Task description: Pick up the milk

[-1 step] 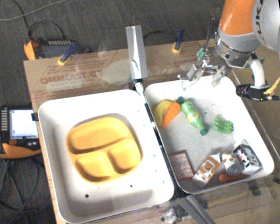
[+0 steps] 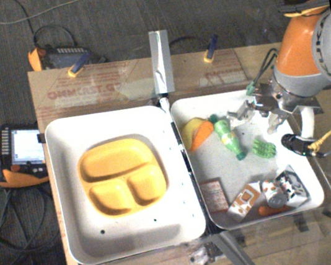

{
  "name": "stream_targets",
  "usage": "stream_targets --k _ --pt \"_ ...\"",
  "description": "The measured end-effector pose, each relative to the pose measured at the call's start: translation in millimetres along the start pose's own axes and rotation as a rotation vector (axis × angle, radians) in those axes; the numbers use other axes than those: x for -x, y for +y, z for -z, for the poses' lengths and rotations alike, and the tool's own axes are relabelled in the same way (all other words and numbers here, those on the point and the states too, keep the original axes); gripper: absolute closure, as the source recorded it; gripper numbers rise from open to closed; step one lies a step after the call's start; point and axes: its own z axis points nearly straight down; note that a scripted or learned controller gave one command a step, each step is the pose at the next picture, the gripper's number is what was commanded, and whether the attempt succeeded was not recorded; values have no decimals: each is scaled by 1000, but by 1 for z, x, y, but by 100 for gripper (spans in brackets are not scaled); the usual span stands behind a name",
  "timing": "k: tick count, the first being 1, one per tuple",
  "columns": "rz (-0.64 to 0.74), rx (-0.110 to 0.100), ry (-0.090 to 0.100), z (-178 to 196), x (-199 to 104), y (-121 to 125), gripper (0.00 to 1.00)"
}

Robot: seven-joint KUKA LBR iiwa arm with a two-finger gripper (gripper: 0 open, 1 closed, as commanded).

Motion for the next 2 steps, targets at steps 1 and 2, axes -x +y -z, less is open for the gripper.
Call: stream_targets --k 1,2 --pt "-31 0 1 30 10 -51 0" --pt "314 1 -1 -7 63 -86 0"
